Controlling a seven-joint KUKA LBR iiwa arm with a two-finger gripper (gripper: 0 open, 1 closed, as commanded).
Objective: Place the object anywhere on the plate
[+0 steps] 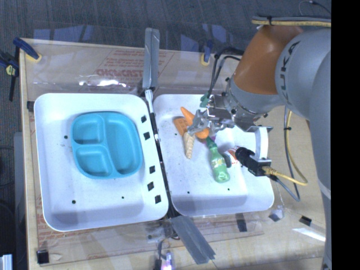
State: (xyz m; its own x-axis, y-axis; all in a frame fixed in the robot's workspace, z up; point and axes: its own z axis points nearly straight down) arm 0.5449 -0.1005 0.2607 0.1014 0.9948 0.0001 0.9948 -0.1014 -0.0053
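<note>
A blue plate with three compartments lies in the left bin. The right bin holds the loose objects. My gripper is low over the upper middle of this bin, right above a cluster of orange toy pieces. One orange piece sits directly under the gripper, partly hidden by it. A beige cone lies just left of and below the gripper. A green bottle lies below it, pointing toward the bin's front.
A small red and white item lies beside the green bottle on its right. The ridge between the two bins separates the plate from the objects. The arm covers the right bin's upper right corner.
</note>
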